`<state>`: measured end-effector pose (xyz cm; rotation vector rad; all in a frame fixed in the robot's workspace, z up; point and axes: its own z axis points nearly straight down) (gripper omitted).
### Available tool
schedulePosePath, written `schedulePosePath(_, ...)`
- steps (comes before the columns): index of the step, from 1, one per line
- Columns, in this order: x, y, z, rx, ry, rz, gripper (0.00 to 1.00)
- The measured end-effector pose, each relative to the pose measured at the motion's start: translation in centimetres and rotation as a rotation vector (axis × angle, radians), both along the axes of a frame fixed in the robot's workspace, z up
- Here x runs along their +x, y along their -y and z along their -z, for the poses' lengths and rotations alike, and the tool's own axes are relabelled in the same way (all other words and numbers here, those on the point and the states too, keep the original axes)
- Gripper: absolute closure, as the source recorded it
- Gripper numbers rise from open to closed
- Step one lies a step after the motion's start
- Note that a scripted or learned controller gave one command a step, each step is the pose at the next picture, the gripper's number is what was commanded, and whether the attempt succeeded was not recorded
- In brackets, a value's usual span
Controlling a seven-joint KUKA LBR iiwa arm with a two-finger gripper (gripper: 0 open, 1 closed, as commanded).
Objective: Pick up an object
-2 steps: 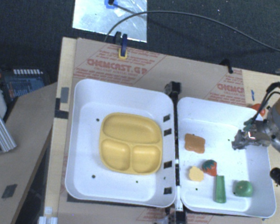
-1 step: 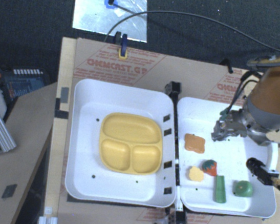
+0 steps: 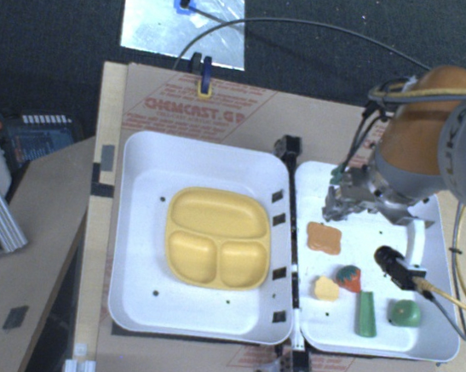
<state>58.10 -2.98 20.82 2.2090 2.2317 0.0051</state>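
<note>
My gripper (image 3: 336, 206) hangs over the right bin (image 3: 430, 342), just above an orange toy piece (image 3: 324, 237). I cannot tell how its fingers stand.

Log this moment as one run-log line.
arm: over right bin | gripper: above orange piece, nothing held | tray: left bin

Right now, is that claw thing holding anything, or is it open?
Gripper: cannot be told. It hangs over the right bin, just above the orange piece, with nothing visibly between it.
</note>
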Motion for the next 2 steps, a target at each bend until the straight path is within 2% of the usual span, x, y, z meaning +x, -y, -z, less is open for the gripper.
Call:
schedulePosePath(1, 1.4, -5.5, -1.5, 0.001, 0.0, 0.001, 1.0)
schedulePosePath(2, 2.4, -11.6, -1.0, 0.001, -0.001, 0.0, 1.0)
